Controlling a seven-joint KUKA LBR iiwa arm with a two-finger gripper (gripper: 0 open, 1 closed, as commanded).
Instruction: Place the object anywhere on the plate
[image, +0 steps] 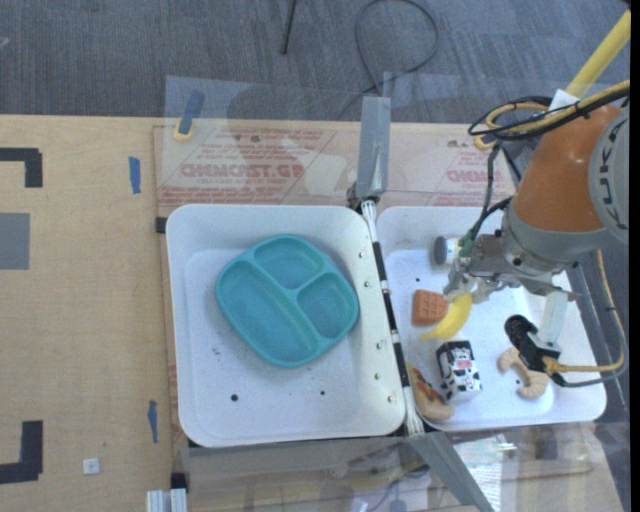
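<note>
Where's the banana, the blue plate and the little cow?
banana (452, 318): camera view, right bin, middle of the yellow curve.
plate (262, 312): camera view, left bin, floor of its biggest compartment.
cow (459, 368): camera view, right bin below the banana, on its black-and-white body.

Arm (575, 170) cut off at right edge; claw (470, 285) fingertips indistinct.

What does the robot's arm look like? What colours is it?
The arm is fat and rounded, grey with a big orange band above the wrist. Black letters mark its grey shell at the right edge. Black and yellow cables loop over the top of it. The gripper at its end is small, grey and metal.
</note>
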